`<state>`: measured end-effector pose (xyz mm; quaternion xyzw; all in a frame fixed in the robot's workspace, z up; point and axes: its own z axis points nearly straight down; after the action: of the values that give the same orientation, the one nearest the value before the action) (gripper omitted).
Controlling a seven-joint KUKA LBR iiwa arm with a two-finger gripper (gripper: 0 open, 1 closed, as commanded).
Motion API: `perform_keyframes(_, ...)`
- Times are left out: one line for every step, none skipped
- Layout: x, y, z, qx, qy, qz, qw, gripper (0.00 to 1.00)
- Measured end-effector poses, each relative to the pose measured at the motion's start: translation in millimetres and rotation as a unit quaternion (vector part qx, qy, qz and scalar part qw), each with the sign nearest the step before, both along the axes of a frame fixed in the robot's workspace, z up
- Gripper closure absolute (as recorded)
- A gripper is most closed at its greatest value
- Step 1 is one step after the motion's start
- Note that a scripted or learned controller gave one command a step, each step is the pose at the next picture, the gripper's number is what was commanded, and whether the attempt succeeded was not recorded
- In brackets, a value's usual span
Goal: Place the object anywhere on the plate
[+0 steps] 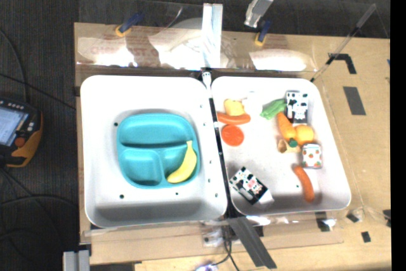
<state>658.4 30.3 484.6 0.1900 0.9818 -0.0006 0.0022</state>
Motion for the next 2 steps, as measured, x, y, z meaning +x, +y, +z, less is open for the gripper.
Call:
perform_keyframes(-48, 57, -268, 0.001, 0.002, 0.051, 0.9987, 1.0)
perform_keyframes(-53, 61, -144, 0.0014, 0.0, 0.025, 0.9997, 1.0)
